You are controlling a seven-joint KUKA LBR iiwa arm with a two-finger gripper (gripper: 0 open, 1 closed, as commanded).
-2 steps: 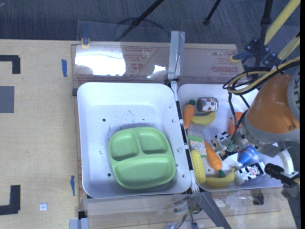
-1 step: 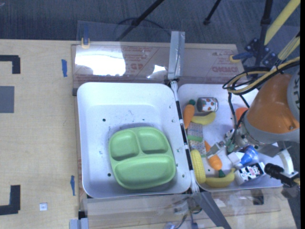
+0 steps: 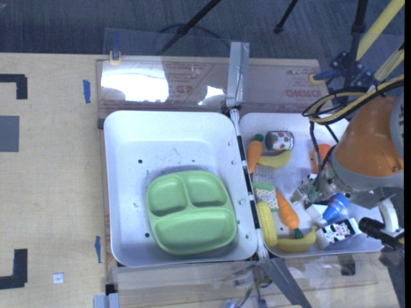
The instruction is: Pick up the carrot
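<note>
Two white bins on the bench, arm over the right one.

The left bin (image 3: 122,140) held one green divided plate (image 3: 191,212). The right bin (image 3: 292,122) held two carrots, one (image 3: 255,154) by the divider and one (image 3: 287,210) mid-bin, beside a corn cob (image 3: 266,223) and a banana (image 3: 298,241). The tool (image 3: 319,191) hovered just right of the mid-bin carrot; whether it was open could not be told.

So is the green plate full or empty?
Empty. The green plate in the left bin shows three bare compartments, nothing lying on them.
</note>
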